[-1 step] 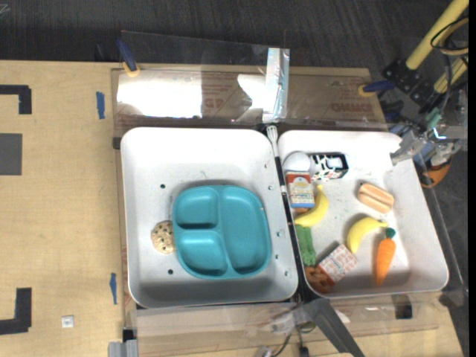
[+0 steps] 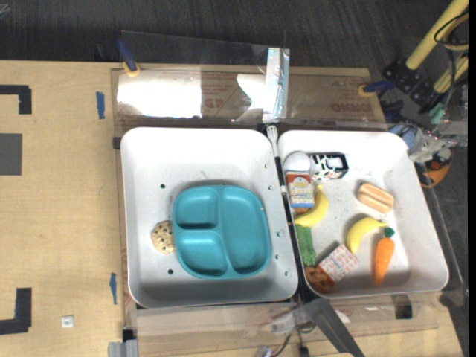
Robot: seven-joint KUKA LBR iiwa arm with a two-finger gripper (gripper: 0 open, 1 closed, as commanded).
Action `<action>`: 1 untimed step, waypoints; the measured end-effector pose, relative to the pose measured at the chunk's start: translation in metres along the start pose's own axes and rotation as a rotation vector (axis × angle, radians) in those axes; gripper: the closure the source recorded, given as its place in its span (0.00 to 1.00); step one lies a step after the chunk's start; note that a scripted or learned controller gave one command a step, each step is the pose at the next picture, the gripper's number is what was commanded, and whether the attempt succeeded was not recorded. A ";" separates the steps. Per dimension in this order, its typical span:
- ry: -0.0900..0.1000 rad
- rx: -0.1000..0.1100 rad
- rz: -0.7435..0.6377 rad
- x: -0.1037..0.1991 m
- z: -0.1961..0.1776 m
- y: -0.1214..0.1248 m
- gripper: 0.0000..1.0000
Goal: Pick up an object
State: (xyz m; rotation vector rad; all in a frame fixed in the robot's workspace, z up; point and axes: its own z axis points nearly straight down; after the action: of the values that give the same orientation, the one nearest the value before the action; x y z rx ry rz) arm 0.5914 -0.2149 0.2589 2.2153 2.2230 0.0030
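The right bin (image 2: 416, 274) holds several toy foods: a red-and-white carton (image 2: 300, 189), a black-and-white spotted item (image 2: 328, 165), two bananas (image 2: 314, 210) (image 2: 361, 231), a hot dog (image 2: 375, 197), a carrot (image 2: 382, 257), a green piece (image 2: 306, 245), a pink patterned box (image 2: 339, 262) and a brown cookie (image 2: 318, 277). In the left bin (image 2: 141, 169) lie a teal divided plate (image 2: 221, 229) and a speckled cookie (image 2: 163, 237). My gripper (image 2: 425, 149) hangs at the right bin's far right rim, partly cut off, apart from all the objects.
A clear plastic panel with a foil strip (image 2: 277, 84) stands behind the bins. Yellow tubing and cables (image 2: 439, 28) crowd the upper right. A metal strut (image 2: 335, 329) crosses below the right bin. The wooden bench (image 2: 59, 199) stretches to the left.
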 end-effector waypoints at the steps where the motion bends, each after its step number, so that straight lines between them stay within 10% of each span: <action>1: 0.000 0.001 0.000 0.000 0.001 0.000 0.00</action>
State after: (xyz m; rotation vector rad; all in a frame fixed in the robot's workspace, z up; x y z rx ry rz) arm 0.5913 -0.2147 0.2582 2.2159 2.2237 0.0015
